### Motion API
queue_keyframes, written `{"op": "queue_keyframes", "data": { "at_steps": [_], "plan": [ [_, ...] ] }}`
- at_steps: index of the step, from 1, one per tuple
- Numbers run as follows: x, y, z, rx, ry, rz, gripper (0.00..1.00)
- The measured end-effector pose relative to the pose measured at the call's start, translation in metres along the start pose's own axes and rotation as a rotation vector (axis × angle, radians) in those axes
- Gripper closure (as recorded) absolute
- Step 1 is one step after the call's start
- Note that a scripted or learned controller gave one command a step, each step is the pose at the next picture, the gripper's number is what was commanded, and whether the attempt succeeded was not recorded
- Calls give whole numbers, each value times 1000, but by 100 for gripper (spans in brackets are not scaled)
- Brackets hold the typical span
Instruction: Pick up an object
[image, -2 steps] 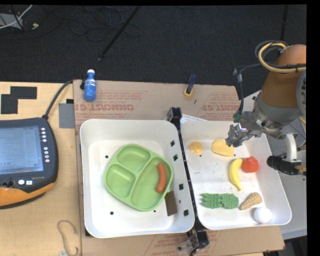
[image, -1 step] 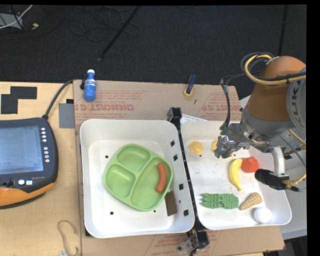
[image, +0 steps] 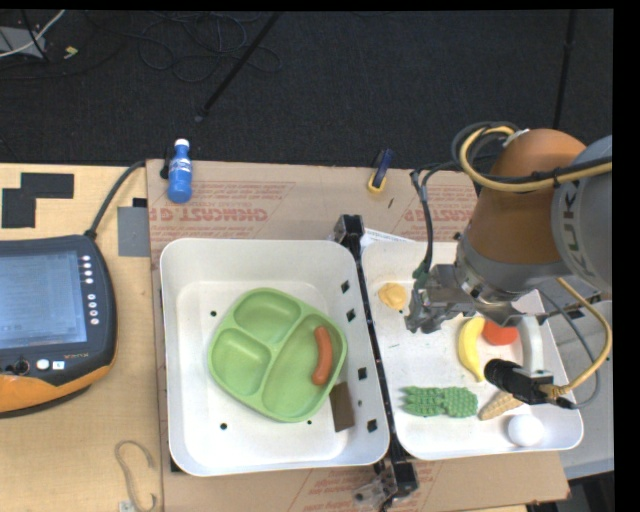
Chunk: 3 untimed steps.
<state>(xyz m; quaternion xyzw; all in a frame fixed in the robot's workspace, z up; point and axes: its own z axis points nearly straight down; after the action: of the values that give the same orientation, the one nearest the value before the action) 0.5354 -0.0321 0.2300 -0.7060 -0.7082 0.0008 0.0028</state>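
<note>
While the arm (image: 530, 215) is stretched in from the right edge of the table (image: 130, 380), its pincer (image: 425, 312) is held low over the right bin (image: 450, 445), beside a small yellow piece (image: 393, 295) near that bin's left wall. Whether the pincer is wide or narrow cannot be told, and nothing is seen between its tips. A curved yellow banana (image: 469, 343) is seen mid-bin, touching a red piece (image: 501, 334). A green knobbly object (image: 439, 402) lies along the near edge, with a cone (image: 497, 405) and a white ball (image: 524, 430) towards the near right corner. A green divided plate (image: 262, 350) bearing a sausage (image: 322, 356) occupies the left bin (image: 185, 290).
</note>
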Motion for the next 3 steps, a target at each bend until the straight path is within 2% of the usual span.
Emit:
{"op": "queue_keyframes", "data": {
  "at_steps": [1,2,3],
  "plan": [
    [50,-23,4,1,0,-1,100],
    [80,-15,13,0,-2,0,100],
    [73,-21,-7,-3,-3,7,100]
  ]
}}
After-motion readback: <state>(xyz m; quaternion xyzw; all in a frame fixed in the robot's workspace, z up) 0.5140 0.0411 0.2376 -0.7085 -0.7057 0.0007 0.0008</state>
